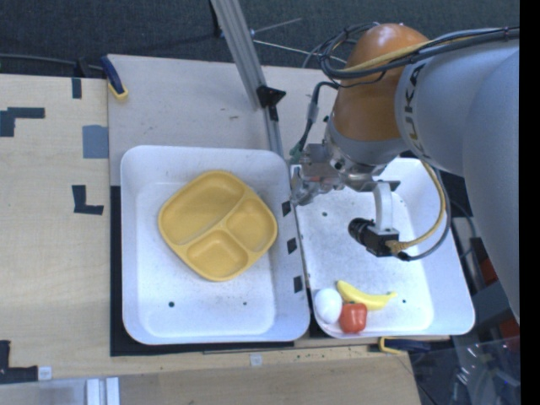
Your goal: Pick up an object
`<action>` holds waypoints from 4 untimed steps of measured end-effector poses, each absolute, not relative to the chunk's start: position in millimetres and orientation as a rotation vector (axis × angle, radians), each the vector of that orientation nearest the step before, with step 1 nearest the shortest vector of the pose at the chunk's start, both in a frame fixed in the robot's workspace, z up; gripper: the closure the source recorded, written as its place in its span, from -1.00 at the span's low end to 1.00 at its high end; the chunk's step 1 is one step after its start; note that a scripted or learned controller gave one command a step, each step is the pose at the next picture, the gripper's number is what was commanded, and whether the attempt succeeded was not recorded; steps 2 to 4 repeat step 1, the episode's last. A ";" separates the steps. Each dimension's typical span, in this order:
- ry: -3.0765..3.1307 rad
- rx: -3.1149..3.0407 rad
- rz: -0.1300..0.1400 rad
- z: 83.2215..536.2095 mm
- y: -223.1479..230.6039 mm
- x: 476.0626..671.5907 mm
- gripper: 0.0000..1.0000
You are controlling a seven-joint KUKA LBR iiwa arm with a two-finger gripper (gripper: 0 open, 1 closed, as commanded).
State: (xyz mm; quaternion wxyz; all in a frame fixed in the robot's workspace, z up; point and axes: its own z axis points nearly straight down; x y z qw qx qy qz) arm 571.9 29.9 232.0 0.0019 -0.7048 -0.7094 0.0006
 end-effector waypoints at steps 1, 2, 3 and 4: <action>-2.228 -2.210 0.000 239.8 83.1 553.3 1.00; -2.228 -2.210 0.000 239.8 83.1 553.3 1.00; -2.228 -2.210 0.000 239.8 83.1 553.3 1.00; -2.228 -2.210 0.000 239.8 83.1 553.3 1.00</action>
